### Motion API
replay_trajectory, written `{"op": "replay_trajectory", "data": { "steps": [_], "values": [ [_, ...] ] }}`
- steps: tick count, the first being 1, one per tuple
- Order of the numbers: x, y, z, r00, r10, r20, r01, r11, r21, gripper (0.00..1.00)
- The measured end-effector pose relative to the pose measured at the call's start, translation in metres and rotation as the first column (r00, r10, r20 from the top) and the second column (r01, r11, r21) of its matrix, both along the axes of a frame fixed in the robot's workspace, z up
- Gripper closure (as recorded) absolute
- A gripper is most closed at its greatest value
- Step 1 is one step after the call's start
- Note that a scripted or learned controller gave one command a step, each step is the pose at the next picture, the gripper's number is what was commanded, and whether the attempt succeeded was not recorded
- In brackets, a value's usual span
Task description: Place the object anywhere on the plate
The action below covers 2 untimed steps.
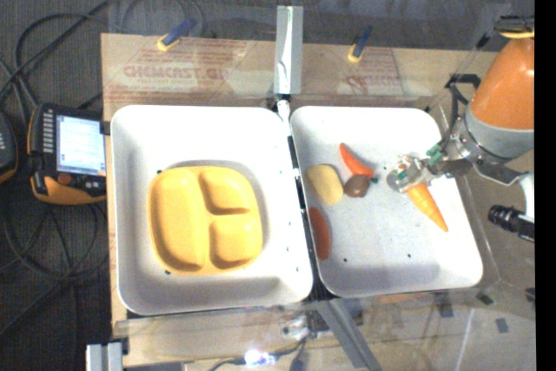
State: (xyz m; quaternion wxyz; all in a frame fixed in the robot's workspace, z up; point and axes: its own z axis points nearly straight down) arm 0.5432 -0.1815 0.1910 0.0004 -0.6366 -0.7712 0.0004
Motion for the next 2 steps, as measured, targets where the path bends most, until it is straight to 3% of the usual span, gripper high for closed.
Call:
{"op": "replay_trajectory", "data": {
  "steps": [1, 2],
  "values": [
    [0.012, 0.065, -0.028, 0.987, 0.163, -0.001, -0.163, 0.987, 0.0, 1.0],
    [0.047, 0.127, -0.008, 0.975, 0.222, -0.001, -0.222, 0.975, 0.001, 1.0]
  ]
}}
